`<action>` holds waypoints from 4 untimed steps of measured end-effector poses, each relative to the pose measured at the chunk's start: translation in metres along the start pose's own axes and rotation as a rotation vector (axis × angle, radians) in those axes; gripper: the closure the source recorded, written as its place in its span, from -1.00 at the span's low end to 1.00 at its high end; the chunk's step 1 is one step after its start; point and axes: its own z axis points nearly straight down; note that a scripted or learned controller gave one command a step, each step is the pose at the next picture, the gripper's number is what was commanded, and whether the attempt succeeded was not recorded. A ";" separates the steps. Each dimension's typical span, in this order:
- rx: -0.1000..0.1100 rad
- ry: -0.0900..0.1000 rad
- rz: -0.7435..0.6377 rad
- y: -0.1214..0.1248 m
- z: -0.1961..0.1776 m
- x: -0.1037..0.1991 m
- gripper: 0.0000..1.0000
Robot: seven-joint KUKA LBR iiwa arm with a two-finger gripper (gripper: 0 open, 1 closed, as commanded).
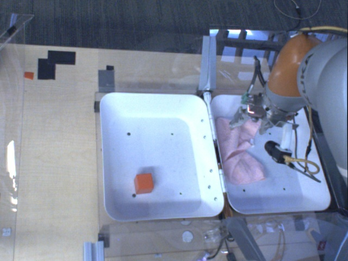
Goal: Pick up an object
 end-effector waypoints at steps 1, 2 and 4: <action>-0.005 0.001 -0.052 -0.004 -0.062 0.056 -1.00; 0.000 -0.001 -0.132 0.008 -0.029 -0.023 -1.00; -0.017 0.002 -0.177 0.023 0.022 -0.006 1.00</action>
